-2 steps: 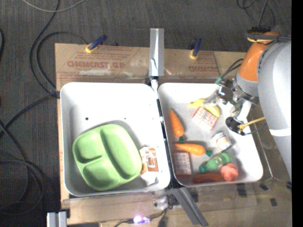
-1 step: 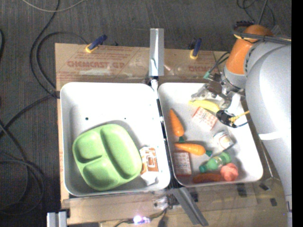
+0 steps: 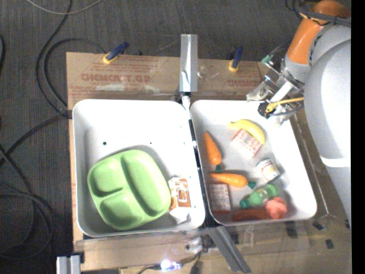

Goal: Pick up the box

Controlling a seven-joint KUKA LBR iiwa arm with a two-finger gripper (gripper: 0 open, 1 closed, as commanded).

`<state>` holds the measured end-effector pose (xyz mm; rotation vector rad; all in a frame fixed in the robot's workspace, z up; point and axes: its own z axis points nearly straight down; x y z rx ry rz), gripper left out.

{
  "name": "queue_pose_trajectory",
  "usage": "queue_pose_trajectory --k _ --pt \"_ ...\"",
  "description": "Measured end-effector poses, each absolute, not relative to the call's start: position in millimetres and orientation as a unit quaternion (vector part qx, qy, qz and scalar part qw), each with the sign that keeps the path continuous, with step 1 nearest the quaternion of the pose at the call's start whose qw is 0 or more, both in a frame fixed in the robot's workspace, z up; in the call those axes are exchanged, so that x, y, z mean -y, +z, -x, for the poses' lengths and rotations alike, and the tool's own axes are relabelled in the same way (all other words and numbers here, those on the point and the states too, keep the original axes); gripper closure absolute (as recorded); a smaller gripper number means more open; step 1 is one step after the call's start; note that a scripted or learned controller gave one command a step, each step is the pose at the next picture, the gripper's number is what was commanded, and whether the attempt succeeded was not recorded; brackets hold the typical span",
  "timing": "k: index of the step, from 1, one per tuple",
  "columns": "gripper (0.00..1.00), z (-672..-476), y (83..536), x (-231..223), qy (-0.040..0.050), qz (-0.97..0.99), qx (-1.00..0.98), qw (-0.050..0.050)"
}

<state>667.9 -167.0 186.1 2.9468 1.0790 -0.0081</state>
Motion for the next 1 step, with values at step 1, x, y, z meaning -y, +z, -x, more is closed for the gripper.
queue_pose_trajectory --k 1 --pt "0.0 -611.3 90.2 148.8 0.0023 -0.968 -0.252 0.003"
